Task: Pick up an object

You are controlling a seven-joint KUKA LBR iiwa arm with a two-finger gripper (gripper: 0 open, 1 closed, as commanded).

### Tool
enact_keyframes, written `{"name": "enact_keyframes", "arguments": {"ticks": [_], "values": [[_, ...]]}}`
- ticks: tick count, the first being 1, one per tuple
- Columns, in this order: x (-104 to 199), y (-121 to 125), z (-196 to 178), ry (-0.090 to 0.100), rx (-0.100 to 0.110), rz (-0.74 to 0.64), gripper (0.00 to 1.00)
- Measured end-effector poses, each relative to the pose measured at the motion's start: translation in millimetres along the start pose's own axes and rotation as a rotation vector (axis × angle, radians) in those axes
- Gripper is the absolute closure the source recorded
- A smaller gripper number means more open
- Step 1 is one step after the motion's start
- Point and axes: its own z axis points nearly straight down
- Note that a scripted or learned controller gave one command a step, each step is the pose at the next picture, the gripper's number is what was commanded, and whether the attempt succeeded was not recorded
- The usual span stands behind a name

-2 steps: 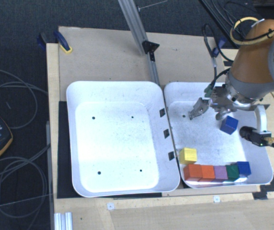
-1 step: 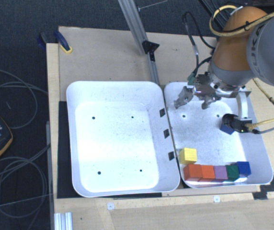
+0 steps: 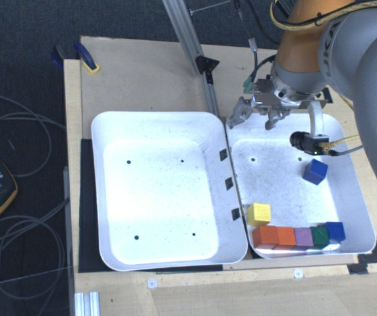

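The pincer (image 3: 258, 114) hangs over the far edge of the right bin (image 3: 356, 203), close to the ridge where the two bins meet, and its two prongs are spread apart with nothing between them. Everything that could be picked up lies nearer the camera than the pincer. The closest piece is a lone blue block (image 3: 315, 172), tilted on the bin floor, off toward the arm's side of the pincer and apart from it. Further toward the camera sits a yellow block (image 3: 261, 213), almost straight out from the pincer along the dividing ridge. Just beyond that, along the near wall of the same bin, runs a row of blocks touching side by side: red (image 3: 265, 236), orange (image 3: 285, 236), purple (image 3: 304, 237), green (image 3: 320, 236) and a second blue one (image 3: 335, 231) at the end furthest from the ridge. The yellow block sits just beside the red end of this row. The left bin (image 3: 103, 176) lies on the other side of the ridge from the pincer. Both bins rest on the counter (image 3: 142, 64).
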Motion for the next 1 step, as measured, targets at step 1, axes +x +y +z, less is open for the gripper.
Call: {"name": "enact_keyframes", "arguments": {"ticks": [1], "values": [[4.5,-11.6,-30.3,0.0,0.001,0.003,0.0]]}}
